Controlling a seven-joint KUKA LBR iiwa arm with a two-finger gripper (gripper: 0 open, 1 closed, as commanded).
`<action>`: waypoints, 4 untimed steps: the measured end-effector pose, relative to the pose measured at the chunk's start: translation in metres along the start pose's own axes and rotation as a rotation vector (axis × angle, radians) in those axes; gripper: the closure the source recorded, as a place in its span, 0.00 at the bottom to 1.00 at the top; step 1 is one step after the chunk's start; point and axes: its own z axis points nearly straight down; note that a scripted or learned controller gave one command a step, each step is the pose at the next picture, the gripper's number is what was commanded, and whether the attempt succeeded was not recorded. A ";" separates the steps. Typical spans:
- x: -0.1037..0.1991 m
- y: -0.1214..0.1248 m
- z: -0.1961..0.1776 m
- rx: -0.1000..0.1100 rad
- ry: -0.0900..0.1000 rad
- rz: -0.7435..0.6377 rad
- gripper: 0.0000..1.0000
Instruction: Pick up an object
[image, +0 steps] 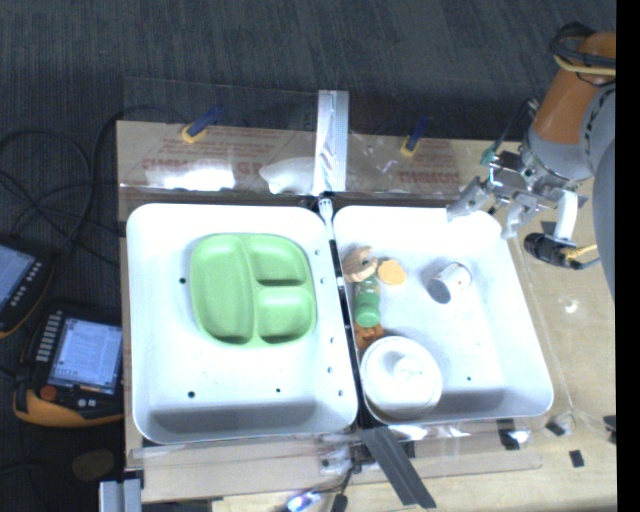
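Pincer (487, 203) at upper right of frame, above right white bin's (520, 330) far corner; finger state indiscernible, nothing visibly held.

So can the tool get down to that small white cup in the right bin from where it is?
Probably yes. The tool sits at the right bin's upper right corner, and the small white cup lies alone on bare floor, apart from the white bowl and the green bottle.

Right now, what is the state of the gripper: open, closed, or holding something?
Gripper: open, holding nothing, above the far right corner of the right bin.
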 end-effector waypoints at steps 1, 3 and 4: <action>-0.003 -0.044 0.094 -0.002 0.011 0.035 0.00; 0.015 -0.121 0.101 -0.015 0.003 -0.008 0.00; 0.062 -0.088 0.101 -0.016 -0.003 -0.618 0.00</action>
